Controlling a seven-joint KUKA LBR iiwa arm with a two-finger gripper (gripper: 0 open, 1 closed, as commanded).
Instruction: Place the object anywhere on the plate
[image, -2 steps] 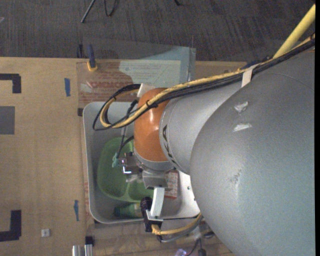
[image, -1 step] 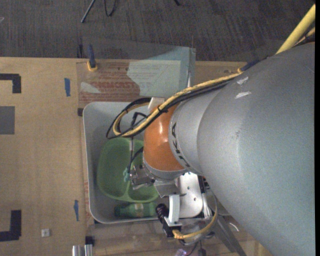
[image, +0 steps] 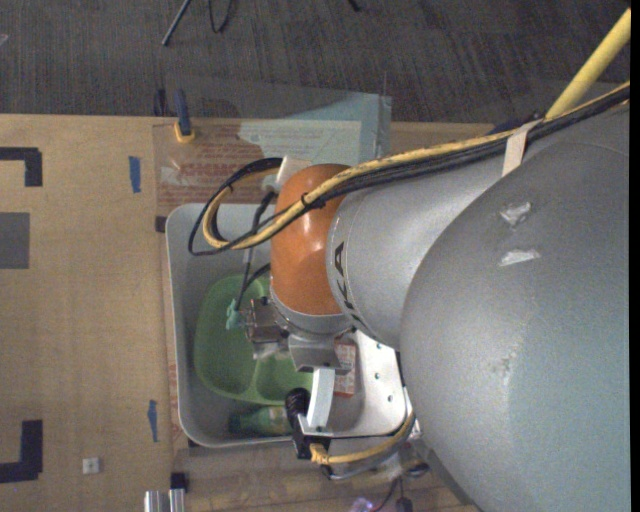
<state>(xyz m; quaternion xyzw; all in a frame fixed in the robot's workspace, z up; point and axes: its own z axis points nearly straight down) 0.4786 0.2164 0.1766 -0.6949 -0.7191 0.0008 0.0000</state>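
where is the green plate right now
The green plate lies inside the white bin, toward its left wall in the camera view, partly hidden under the arm's orange band.

My arm (image: 500, 300) is plain grey, with a glossy orange band (image: 305, 245) above the wrist and yellow and black cables (image: 420, 160) along it. Below me the bin (image: 180, 300) is white, the plate (image: 225, 340) pale green. The counter (image: 80, 320) is tan, marked with blue tape (image: 135, 173) and black corner marks (image: 25, 165).
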